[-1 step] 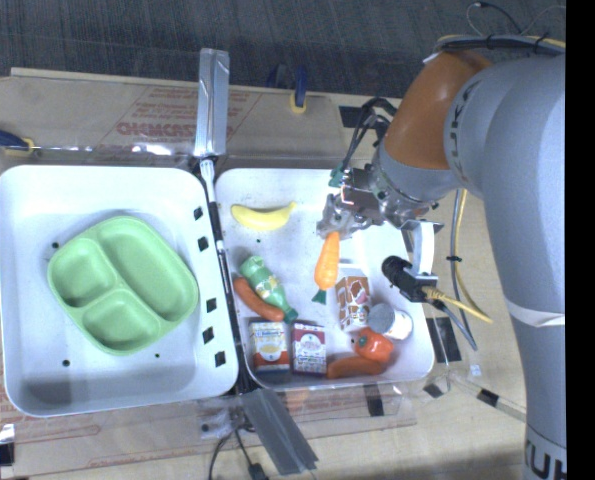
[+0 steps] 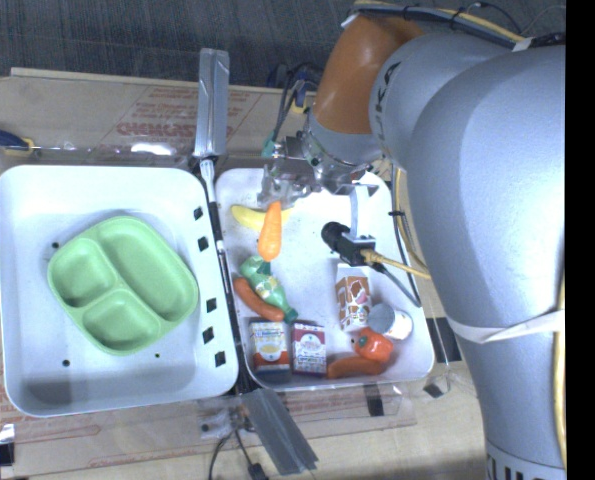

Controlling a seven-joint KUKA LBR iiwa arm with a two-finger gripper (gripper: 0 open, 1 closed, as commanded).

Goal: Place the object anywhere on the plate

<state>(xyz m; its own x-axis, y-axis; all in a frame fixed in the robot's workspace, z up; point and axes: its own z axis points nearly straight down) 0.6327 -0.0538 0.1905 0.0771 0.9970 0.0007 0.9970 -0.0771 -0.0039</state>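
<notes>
Fingers (image 2: 273,200) pinching the top of a smooth orange carrot (image 2: 269,231), hanging point-down.

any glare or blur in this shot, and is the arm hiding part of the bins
In the camera view, the light is soft and even, with a grey shadow in the left bin's near corner. The green plate looks sharp. The big grey arm looms soft and close, covering the right bin's far right edge. The gripper sits just above an orange carrot; small packets look slightly fuzzy.
</notes>
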